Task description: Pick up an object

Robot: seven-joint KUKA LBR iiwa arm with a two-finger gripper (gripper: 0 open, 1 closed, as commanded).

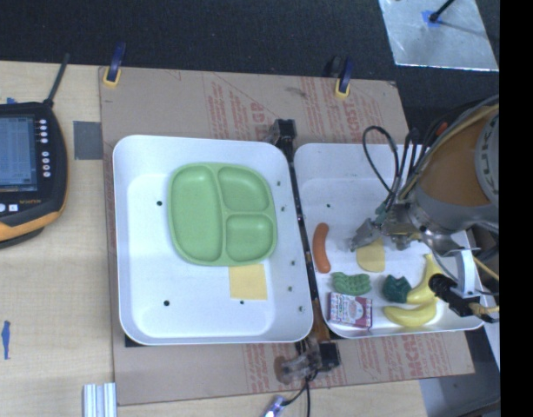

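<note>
The right bin holds a reddish sausage, a pale yellow cheese wedge, a green leafy piece, a dark green piece, a yellow banana and a small red-and-white packet. My gripper hangs low over the right bin, just above the cheese wedge's upper edge. The arm's grey body and cables cover the bin's right side.
In the left bin lie a green divided plate and a flat yellow cheese slice. A teach pendant rests on the bench at far left. Clamps hold the cardboard sheet at the back edge.
</note>
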